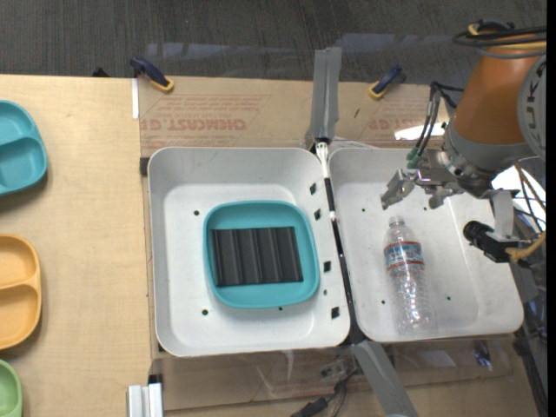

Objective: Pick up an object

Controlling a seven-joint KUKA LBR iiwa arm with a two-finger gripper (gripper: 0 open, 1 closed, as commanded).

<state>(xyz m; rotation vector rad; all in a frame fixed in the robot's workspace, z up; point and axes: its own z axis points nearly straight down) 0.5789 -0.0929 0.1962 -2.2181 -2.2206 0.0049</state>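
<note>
A clear plastic water bottle (407, 274) with a blue and white label lies in the right bin (469, 320), its cap pointing toward the back. My gripper (412, 196) hangs over the back of that bin, just beyond the cap. Its fingers (390, 197) are spread open and hold nothing. In the left bin (174, 233) sits a teal tray (261, 254) with a dark ridged insert.
A raised divider (327, 181) separates the two bins. On the bench at the far left are a teal plate (17, 159), an orange plate (13, 289) and a green one (5, 391). Clamps (153, 75) hold the cardboard at the back.
</note>
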